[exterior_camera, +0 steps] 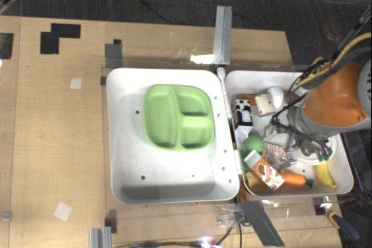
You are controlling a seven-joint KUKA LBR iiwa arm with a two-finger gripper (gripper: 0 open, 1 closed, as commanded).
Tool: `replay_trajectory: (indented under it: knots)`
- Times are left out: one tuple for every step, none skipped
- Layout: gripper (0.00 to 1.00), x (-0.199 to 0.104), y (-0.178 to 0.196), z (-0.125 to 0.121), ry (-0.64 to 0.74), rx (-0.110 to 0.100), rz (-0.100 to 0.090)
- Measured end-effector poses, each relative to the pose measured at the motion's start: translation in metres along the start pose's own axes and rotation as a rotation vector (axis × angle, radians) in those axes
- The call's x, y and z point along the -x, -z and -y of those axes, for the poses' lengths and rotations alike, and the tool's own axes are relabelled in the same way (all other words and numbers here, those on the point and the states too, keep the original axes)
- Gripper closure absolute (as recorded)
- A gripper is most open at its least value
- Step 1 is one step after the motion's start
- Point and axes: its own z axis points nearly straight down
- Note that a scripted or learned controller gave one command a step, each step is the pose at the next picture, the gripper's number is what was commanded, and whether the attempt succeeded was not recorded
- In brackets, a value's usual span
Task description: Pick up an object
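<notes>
Two shallow white bins sit side by side on a tan wooden bench (pixel 52 142). Both look like smooth plastic with round corners.

The left bin (pixel 125 183) holds one thing: a green plate (pixel 177 116). The plate is smooth and shiny, shaped like a soft square, and it has three dips in it, one long and two small. It lies flat near the middle of the bin, a bit toward the back.

The right bin (pixel 347 178) holds a heap of small toys, all close together. There is one orange carrot (pixel 292 180), long and thin, lying near the front wall. One yellow banana (pixel 324 175) lies just to the right of it, curved and smooth. One small box with a red and white picture (pixel 268 177) is tilted, touching the carrot's left end. One round green ball shape (pixel 252 143) sits by the left wall. One black and white card (pixel 242 111) lies behind it. One white and tan cup shape (pixel 267 101) sits near the back.

One grey arm with an orange band (pixel 332 99) reaches in from the right. Its gripper (pixel 289 148) is down low in the right bin, over a crinkly speckled packet (pixel 273 151) in the middle of the heap. Wires and metal parts hide the tips, so I cannot tell if the pincer is open, closed, or gripping anything.
</notes>
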Motion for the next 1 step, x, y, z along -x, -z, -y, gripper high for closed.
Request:
replay_trajectory:
  knots:
    - [0.00,0.1328,-0.0039,0.0295,0.092,-0.002,-0.007]
